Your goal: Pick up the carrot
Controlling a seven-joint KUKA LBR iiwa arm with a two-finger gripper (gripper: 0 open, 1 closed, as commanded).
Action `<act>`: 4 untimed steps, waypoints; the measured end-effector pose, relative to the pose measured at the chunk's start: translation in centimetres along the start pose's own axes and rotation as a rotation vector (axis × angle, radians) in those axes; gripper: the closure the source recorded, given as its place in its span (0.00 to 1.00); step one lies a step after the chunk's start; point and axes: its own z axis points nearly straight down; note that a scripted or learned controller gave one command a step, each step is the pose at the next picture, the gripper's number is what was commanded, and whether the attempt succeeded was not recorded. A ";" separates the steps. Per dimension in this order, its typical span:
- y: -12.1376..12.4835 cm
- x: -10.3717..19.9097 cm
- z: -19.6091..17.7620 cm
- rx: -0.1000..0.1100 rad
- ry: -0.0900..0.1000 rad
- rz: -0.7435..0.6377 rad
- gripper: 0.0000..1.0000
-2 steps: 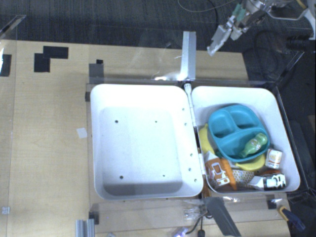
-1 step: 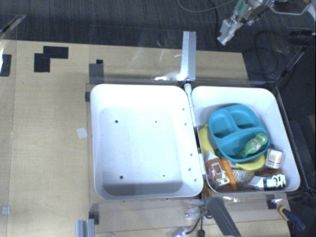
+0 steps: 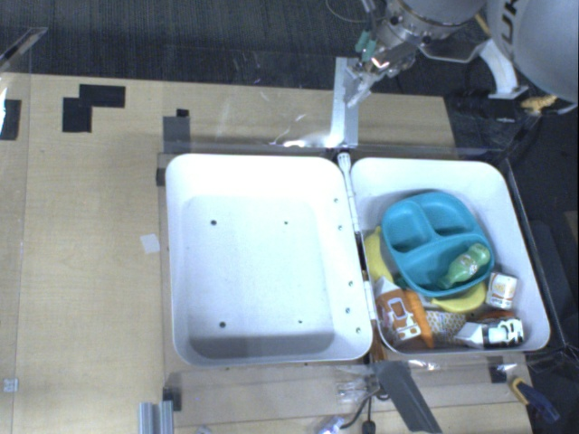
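Bottles crowd the right bin's front edge. Carrot lies there beside them, under the blue tray. End effector hovers behind the bins; its state cannot be determined. Pick not yet begun.

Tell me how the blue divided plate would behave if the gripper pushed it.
The blue divided plate looks rigid, so it would probably slide whole. It rests on a yellow item, so it may rock. The green object inside could roll.
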 end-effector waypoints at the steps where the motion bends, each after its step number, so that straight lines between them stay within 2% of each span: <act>1: 4.2 6.7 8.2 0.000 0.001 -0.094 1.00; 2: 3.8 12.5 5.3 0.000 0.001 0.400 1.00; 3: 7.3 11.6 7.9 0.002 0.000 0.856 1.00; 4: 8.1 12.9 10.8 0.003 0.002 1.354 1.00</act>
